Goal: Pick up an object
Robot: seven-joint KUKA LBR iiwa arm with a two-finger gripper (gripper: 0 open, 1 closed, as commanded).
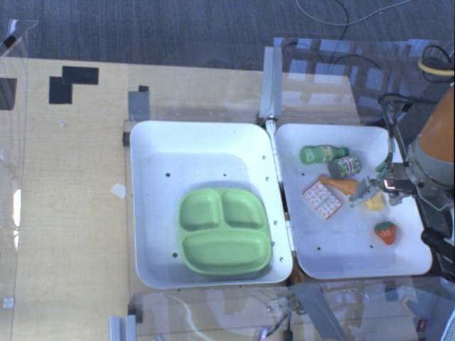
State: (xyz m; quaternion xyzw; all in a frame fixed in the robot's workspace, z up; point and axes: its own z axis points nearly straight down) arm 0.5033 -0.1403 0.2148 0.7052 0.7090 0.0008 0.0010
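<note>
i count two white bins (142, 190), with one green divided plate (225, 230) in the left one. in the right i see one green bottle (323, 153), one can (345, 166), one checkered packet (322, 199), one carrot (340, 186), one yellow piece (375, 203) and one strawberry (385, 232).

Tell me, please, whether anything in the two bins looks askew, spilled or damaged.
Nothing looks spilled or damaged. The green bottle and the can lie on their sides in the right bin, loosely heaped with the other items. The green divided plate sits flat in the left bin.
</note>
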